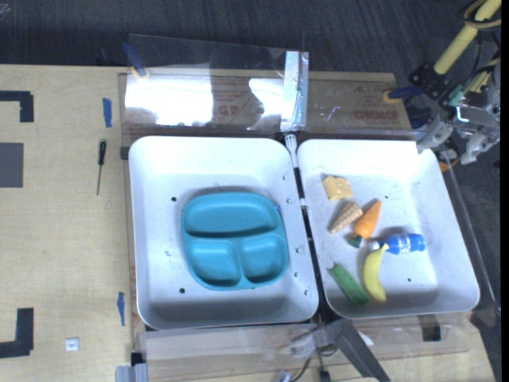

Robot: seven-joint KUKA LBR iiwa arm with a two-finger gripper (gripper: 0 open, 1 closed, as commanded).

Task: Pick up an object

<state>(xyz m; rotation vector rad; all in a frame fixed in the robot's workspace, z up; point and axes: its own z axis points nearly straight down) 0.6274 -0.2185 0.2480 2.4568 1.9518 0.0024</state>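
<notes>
Left bin [151, 165] holds a blue tray [232, 239], three compartments, sitting roughly centred. Right bin [445, 213] has the pickable stuff clustered toward its left-middle: cheese chunk [338, 187] up top, cone [344, 216] below it, carrot [367, 218] just beside the cone, small bottle [404, 243] with blue cap to the right, banana [373, 274] under that, green pepper [349, 283] touching the banana's left side. Pincer [465, 138] is off past the right bin's top-right corner, above the bench edge, nothing between its fingers; open or closed, can't tell.
</notes>
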